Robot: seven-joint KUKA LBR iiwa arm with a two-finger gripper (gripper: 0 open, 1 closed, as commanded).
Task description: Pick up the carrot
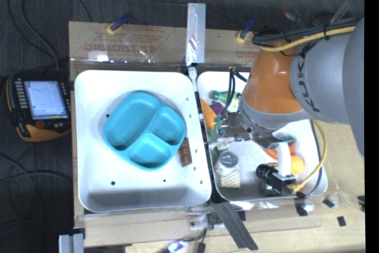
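An orange carrot (207, 114) lies in the right bin (314, 127), close against that bin's left wall. Its far end sits by a green piece (219, 95) and a purple piece (217, 107). My gripper (227, 129) hangs low over the left part of the right bin, just right of the carrot and very near it. The grey and orange wrist above it hides much of the gripper and the middle of the bin. Nothing shows as held.
A small jar with a grey lid (227, 162) stands just in front of the gripper. An orange-yellow fruit (296, 163) and a white and red piece (283, 152) lie at the right. The left bin (95, 186) holds a blue divided plate (145, 127) and a brown block (185, 154).
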